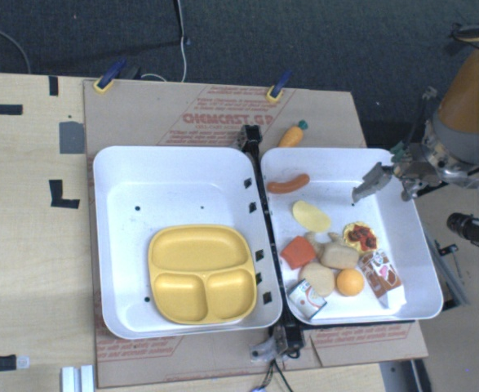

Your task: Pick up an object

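The right bin (410,219) holds several toy foods: a sausage (288,184), a pale yellow slice (311,216), a red block (299,251), a small pizza piece (360,237), two beige lumps (339,256), an orange ball (349,282), a small carton (381,272) and a white can (307,298). My gripper (383,191) hangs over the bin's upper right part, above and to the right of the pile. It is open, its fingers (368,183) spread, with nothing between them.
A yellow divided plate (202,272) lies in the left bin (117,219). A toy carrot (290,135) rests on the cardboard just behind the right bin. The arm's orange band (466,88) is at the right edge.
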You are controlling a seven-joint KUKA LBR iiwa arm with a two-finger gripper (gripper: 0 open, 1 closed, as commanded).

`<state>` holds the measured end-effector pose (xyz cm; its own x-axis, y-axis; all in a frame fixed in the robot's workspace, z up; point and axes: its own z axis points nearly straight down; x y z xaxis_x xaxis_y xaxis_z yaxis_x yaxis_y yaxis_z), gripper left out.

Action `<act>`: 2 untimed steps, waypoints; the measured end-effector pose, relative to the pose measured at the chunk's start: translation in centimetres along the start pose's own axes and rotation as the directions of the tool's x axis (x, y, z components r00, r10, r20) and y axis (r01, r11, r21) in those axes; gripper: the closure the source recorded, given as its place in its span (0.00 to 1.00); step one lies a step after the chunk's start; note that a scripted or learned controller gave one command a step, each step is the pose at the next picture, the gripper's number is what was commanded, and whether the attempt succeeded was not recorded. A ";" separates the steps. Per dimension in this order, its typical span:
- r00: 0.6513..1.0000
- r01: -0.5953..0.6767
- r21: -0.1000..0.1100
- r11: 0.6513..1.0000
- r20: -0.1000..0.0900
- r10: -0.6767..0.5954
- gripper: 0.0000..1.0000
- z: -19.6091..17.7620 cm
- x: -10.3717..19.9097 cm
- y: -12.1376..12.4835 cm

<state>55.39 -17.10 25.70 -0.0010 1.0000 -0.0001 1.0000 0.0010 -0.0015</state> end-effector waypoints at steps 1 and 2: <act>1.000 0.006 0.008 1.000 -0.004 -0.006 0.00 10.5 6.1 4.7; 1.000 -0.001 0.000 1.000 -0.001 0.001 0.00 17.5 7.6 0.1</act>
<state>55.44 -9.49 8.15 0.0002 1.0000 0.0005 1.0000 -0.0002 -0.0019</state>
